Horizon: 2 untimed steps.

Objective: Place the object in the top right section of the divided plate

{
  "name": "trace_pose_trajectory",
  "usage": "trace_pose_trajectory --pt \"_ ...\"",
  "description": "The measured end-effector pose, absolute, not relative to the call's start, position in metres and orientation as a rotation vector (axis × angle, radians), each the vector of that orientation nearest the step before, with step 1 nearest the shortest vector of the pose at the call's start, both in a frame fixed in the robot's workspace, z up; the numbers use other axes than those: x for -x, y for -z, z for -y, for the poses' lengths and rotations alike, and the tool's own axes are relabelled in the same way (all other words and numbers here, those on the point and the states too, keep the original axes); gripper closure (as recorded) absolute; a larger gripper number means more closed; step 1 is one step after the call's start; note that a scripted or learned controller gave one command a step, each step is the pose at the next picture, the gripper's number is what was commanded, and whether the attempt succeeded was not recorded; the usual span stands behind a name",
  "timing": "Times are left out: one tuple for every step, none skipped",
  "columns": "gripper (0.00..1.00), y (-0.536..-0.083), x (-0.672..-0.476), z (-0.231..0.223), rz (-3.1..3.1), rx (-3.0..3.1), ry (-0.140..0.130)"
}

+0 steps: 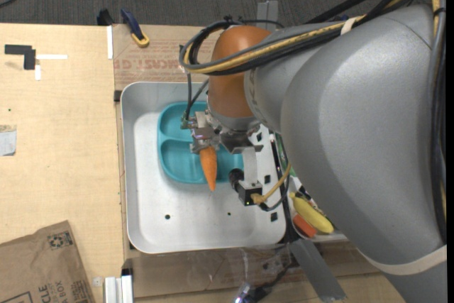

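A teal divided plate (177,152) lies in the white bin (142,174), partly hidden under the arm. An orange carrot (209,168) hangs point down over the plate's right side, its thick end between the fingers of my gripper (205,145). The gripper is shut on the carrot's top end. The carrot's tip reaches past the plate's near rim. The arm's orange band (234,74) and grey body cover the plate's right part and the right of the bin.
A yellow banana-like item (312,215) and a red item (303,226) lie at the arm's lower edge. A blue-and-yellow clamp (135,28) sits on the bench behind the bin. Cardboard (42,266) lies at the lower left.
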State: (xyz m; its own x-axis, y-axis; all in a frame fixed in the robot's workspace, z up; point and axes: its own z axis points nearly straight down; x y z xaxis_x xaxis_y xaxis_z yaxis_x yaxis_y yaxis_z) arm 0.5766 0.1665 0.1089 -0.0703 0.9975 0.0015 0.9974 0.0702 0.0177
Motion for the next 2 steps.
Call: trace_pose_trajectory --pt "1.00 -0.106 -0.625 -0.136 -2.550 -2.009 0.091" --pt "1.00 -0.110 -0.618 -0.213 -2.583 -1.887 0.103"
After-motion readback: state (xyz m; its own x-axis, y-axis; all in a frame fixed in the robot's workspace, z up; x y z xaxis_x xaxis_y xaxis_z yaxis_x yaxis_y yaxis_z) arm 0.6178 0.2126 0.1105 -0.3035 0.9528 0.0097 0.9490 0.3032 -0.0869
